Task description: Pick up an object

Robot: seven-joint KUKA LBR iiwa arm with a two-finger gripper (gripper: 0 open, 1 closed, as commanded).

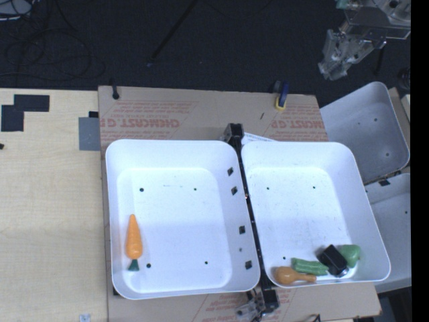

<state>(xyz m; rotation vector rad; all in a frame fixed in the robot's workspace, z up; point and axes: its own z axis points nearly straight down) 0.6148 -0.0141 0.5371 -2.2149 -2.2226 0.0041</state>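
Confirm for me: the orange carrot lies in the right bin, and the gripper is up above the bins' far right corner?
Not quite. The camera view shows the orange carrot in the left bin, near its front left corner. The gripper is indeed up beyond the far right corner.

carrot (pixel 133 237) left bin (pixel 167 154), tool (pixel 342 56) raised

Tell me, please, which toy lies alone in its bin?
The orange carrot in the left bin; the other toys cluster together in the right bin's near corner.
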